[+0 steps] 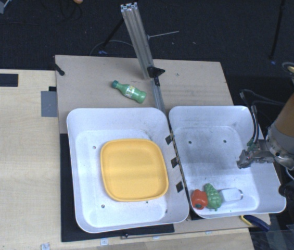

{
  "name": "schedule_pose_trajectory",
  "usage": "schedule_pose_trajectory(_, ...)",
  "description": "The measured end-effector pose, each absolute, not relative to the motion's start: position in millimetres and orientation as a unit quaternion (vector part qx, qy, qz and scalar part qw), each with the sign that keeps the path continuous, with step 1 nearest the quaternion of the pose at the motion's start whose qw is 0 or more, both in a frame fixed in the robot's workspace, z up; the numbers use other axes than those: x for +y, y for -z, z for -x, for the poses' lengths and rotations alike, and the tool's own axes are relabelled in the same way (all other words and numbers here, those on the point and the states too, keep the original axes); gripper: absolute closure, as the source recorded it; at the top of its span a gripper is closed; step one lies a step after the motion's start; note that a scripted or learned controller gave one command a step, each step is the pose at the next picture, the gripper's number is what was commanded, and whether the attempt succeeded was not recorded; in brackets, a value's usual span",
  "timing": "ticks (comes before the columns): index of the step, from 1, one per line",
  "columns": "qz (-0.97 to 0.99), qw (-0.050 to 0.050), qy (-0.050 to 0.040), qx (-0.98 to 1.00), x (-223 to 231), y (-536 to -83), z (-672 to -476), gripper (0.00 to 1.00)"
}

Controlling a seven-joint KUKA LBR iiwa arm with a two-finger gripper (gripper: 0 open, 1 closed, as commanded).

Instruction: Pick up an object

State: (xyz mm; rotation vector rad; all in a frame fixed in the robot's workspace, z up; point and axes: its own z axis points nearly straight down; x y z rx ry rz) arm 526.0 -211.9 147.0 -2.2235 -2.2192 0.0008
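Two white bins sit side by side on the bench (199,82). The left bin (84,134) contains a yellow plate (133,169), lying flat near its centre. The right bin (214,124) contains a small cluster at its near edge — a red piece (199,199) touching a green leafy piece (213,197), with a pale, clear-looking item (232,195) just beside them. A green bottle (129,91) lies on its side on the bench behind the left bin, outside both bins. The gripper (244,161) is over the right side of the right bin, well apart from the cluster. Claw state — cannot be determined at this resolution. Nothing is visible between its tips.
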Motion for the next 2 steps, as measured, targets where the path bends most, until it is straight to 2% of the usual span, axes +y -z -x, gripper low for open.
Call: schedule_pose_trajectory(2,0.707,-0.001,0.0003,-0.707,-215,-213,-523.2,1.0)
